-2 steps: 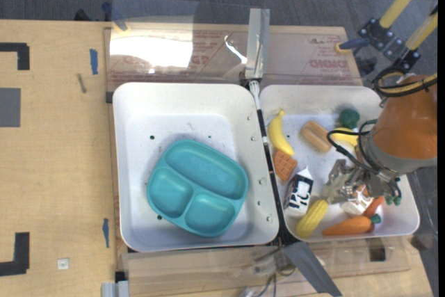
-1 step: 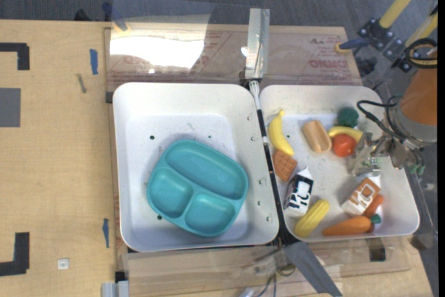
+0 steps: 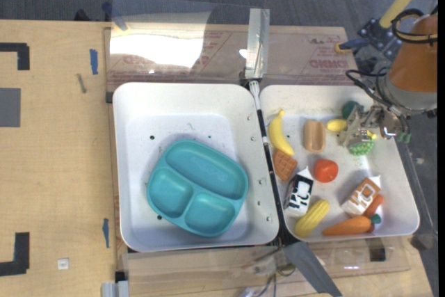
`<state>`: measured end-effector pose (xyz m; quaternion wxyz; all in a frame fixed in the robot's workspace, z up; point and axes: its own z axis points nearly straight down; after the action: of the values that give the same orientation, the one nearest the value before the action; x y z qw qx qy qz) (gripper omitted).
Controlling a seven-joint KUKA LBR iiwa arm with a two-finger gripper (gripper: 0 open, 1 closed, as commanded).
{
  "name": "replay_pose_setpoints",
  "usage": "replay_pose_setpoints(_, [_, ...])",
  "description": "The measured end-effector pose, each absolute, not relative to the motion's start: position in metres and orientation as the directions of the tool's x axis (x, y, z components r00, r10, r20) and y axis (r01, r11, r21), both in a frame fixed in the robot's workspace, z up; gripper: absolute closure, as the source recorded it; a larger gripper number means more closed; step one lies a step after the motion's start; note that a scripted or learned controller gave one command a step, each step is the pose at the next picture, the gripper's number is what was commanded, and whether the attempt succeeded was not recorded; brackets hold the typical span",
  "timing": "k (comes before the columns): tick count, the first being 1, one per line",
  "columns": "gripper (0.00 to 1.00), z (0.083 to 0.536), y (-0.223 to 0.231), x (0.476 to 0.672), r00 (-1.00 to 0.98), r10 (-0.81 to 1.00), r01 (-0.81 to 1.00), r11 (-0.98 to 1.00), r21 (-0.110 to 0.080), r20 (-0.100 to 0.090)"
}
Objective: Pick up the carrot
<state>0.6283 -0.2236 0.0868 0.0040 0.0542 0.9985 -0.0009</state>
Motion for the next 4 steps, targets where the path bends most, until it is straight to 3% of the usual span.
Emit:
replay_pose_setpoints(1, [1.0, 0.087, -0.223, 0.635, -0.954, -0.301, -0.301, 0.954, -0.005, -0.012])
replay_pose_setpoints(2, [1.0, 0.174, -0.164, 0.658, -0.996, -0.086, -0.086, 0.996, -0.002, -0.012])
replay_pose_setpoints(3, [1.0, 0.169, -0.118, 0.629, -0.973, 0.231, 0.231, 0.973, 0.001, 0.003])
replay_pose_setpoints(4, [1.0, 0.087, -0.113, 0.652, -0.855, 0.519, 0.519, 0.855, 0.001, -0.005])
